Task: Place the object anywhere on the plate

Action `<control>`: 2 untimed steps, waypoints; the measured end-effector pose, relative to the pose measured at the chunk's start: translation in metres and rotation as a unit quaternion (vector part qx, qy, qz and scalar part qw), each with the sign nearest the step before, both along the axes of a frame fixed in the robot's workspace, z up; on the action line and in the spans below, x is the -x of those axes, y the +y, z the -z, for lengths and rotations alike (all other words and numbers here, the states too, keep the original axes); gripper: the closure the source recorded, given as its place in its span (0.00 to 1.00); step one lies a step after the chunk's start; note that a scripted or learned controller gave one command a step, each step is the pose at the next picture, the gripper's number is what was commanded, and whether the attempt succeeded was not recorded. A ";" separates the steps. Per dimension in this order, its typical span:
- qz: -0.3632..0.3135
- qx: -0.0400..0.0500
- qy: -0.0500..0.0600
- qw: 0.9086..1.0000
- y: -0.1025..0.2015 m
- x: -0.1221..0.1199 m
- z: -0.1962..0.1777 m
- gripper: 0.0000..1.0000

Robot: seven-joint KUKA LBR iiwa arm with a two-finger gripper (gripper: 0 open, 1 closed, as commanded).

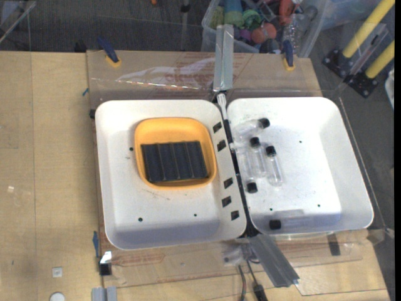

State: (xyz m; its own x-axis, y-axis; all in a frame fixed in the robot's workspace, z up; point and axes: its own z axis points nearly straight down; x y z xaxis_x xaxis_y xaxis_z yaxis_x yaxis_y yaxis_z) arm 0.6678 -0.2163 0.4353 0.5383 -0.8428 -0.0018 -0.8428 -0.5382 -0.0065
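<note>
An orange-yellow plate (pixel 172 125) with rounded corners sits in the left white bin (pixel 119 199), a little behind that bin's middle. A dark, ribbed rectangular object (pixel 174 161) lies flat on the plate and covers most of its floor. The object's long side runs left to right, and nothing touches it.
In the right bin (pixel 326 187), several clear plastic vials (pixel 266 162) with black caps lie close to the central divider (pixel 229 168). A small black piece (pixel 274 224) rests near that bin's front wall. Behind the bins stands a clear tub of colourful toys (pixel 263 8).
</note>
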 end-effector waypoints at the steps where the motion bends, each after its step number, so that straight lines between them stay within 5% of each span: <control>1: -0.192 0.001 0.000 0.981 0.004 -0.001 0.007 1.00; 2: -0.308 0.002 -0.001 0.951 -0.002 -0.001 0.001 1.00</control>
